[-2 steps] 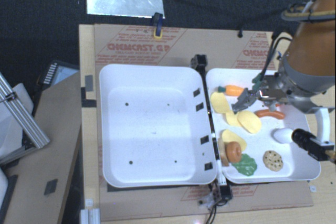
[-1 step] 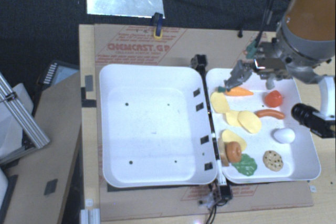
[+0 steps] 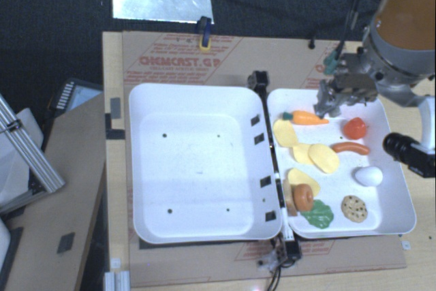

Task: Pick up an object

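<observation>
The right bin [image 3: 402, 211] holds toy food: an orange carrot [image 3: 308, 118], a red tomato [image 3: 355, 127], a sausage [image 3: 350, 148], yellow pieces [image 3: 323, 157], a white egg [image 3: 368, 176], a cookie [image 3: 353, 208], a brown donut [image 3: 304, 197] and a green leaf [image 3: 318, 215]. My gripper [image 3: 328, 108] hangs over the bin's far edge, its tips just right of and above the carrot. Nothing shows between its tips.
The left bin [image 3: 150, 146] lies beside the right one, with black clips [image 3: 261, 140] along the shared wall. A yellow and blue clamp [image 3: 204, 34] sits at the back of the cardboard. A black part [image 3: 409, 153] juts in at the right.
</observation>
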`<state>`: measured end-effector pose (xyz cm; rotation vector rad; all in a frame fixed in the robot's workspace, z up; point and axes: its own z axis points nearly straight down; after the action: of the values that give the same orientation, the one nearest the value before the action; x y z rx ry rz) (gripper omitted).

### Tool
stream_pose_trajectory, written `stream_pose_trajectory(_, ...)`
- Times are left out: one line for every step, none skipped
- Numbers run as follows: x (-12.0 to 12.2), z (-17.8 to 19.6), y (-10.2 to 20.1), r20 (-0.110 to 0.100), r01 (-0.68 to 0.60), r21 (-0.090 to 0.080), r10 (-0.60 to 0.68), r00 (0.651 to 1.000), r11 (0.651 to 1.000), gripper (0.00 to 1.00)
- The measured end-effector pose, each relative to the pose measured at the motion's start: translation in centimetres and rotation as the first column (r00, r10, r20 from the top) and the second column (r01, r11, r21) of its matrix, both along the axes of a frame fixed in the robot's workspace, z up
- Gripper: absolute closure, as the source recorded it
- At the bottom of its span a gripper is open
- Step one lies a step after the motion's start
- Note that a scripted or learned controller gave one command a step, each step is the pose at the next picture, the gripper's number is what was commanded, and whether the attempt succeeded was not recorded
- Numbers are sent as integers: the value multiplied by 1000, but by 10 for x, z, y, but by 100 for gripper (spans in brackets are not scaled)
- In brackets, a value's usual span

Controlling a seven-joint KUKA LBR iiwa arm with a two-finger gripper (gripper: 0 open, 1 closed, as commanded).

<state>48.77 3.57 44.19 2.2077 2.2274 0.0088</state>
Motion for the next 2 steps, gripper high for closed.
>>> stream_pose_trajectory(-1, 20, 34, -4, 2, 1, -2, 1000, 1000, 100)
stream_pose_trajectory(11, 51, 60, -2, 2, 1, -2, 1000, 1000, 100)
